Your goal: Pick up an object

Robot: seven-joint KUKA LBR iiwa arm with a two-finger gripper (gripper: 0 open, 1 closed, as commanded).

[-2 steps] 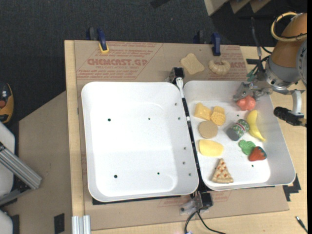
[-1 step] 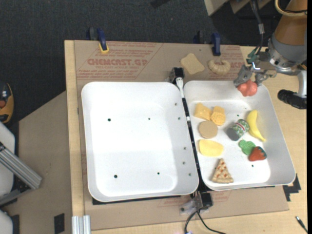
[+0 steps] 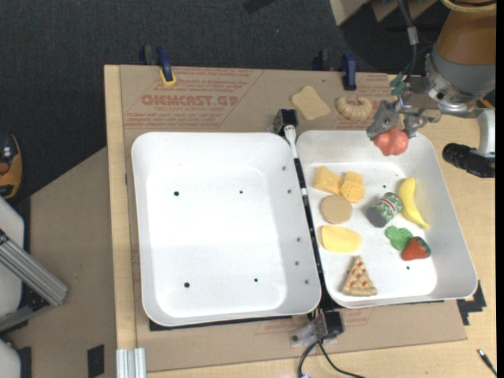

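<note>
Your end effector (image 3: pixel 391 127) hangs over the right bin's (image 3: pixel 453 235) far rim with a red fruit-like object (image 3: pixel 392 141) just beneath it; whether the fingers pinch it you cannot tell (too blurred). The object is roundish, no clear long axis, and lies directly below the fingers, above that rim.

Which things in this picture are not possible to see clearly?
- Red object at the gripper: its top is covered by the gripper, in camera view.
- Can: label too small to read.
- Arm: cut off by the top edge.
</note>
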